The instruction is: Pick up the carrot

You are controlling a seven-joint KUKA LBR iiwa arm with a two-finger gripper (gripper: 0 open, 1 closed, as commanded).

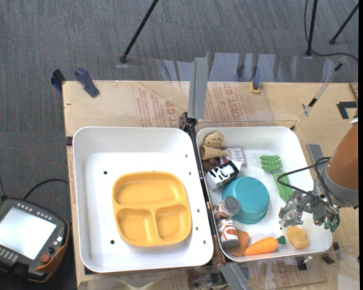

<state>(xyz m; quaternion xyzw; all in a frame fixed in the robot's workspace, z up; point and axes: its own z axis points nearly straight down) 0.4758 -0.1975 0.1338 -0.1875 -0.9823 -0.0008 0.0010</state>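
Carrot [263, 245] lies lengthwise along the right bin's [290, 134] near wall (leafy end right), below-left of 1 gripper [302, 210]; whether that gripper is parted or closed cannot be told.

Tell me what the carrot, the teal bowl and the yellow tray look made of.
Carrot: probably moulded plastic, a toy; uniform orange body with a smooth, slightly glossy skin and a green stub. Teal bowl: likely plastic; even colour, soft sheen, rounded form, lying upside down. Yellow tray: apparently plastic, matte to satin; one solid colour with rounded moulded compartments. None can be confirmed by look alone.
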